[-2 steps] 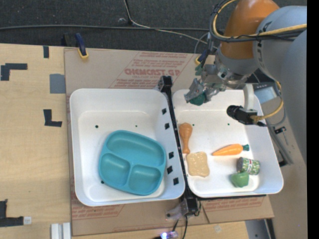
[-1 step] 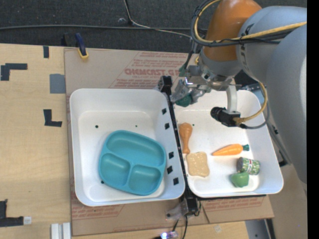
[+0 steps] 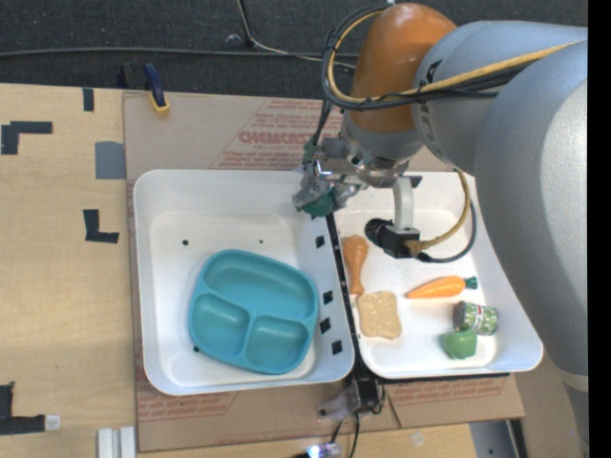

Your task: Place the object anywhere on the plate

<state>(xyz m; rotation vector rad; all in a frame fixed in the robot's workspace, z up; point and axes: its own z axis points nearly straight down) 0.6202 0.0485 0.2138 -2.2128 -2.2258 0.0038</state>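
Nearest the camera, cardboard sheet [image 3: 239,418] under both bins, on wooden desk [image 3: 57,284] with black tape marks. Left bin [image 3: 153,256] holding a teal divided plate [image 3: 253,311], three compartments, lying flat toward the near half of the bin. Right bin [image 3: 516,351] just beside it, rims touching along the middle. In the right bin, near corner: small green object [image 3: 459,344] touching a small can with a green label [image 3: 477,317] on its side. Toast slice [image 3: 379,315] near the dividing rim, flat. Toy carrot [image 3: 439,287] lying roughly crosswise, just beyond the can. Tan drumstick-like piece [image 3: 355,260] along the dividing rim, just beyond the toast. Black cylindrical fitting [image 3: 387,236] with a cable hanging over the middle of the right bin. Farther back, gripper [image 3: 323,197] over the dividing rim at the far end of the bins, a small teal-green object [image 3: 320,201] at its tip, apparently pinched between the fingers, though the exact finger gap is hard to read. That object well apart from the plate, above the bin edge. Orange band [image 3: 396,51] above the wrist, grey arm [image 3: 535,113] filling the right side. Blue-and-yellow clamp [image 3: 155,92] at the far edge of the cardboard.
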